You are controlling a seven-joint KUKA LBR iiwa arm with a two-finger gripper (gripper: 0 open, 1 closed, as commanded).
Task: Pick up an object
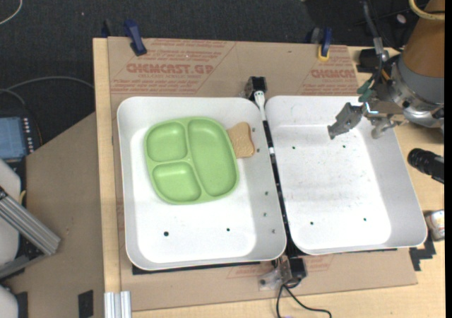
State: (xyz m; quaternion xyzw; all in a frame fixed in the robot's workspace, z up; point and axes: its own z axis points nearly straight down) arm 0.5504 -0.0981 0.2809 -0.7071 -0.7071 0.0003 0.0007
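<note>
Tan sponge-like block (242,140) lies in the left bin, gripper apart from it over the right bin

Resting flat on the floor of the left bin (141,239), the block sits at the right edge of a green three-compartment plate (191,160), touching or just overlapping its rim, near the wall between the two bins. The gripper (355,120) hangs above the upper right part of the right bin (353,232), reaching in from the right on the grey arm (424,76); two fingers (342,123) stand apart with nothing between them, so the hand looks fairly wide and holds no object. Both bins sit side by side on a board of cardboard (176,62), held by a blue clamp (134,37) at its far edge
</note>
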